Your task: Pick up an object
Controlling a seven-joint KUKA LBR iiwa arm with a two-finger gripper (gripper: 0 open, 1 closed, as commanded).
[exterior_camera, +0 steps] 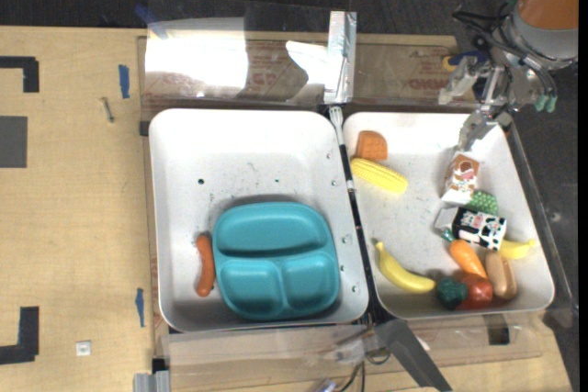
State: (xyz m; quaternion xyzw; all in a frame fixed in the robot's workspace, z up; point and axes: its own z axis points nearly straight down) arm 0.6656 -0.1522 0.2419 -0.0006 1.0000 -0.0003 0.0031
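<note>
The gripper (484, 119) hangs over the back right corner of the right bin (413, 220), just above and behind a small white and brown carton (462, 174). Nothing shows in its grasp. Also in the right bin are an orange piece (370, 145), a corn cob (378, 176), a banana (404, 272), a black and white box (480, 228), a carrot (467, 257), a sausage (501, 275), a red tomato (478, 292) and a dark green piece (450, 292).
The left bin (239, 142) holds a teal divided tray (276, 260) and an orange sausage-shaped toy (204, 264) beside it. A clear plastic wall (239, 60) stands behind the bins. A wooden bench top (64, 197) lies to the left.
</note>
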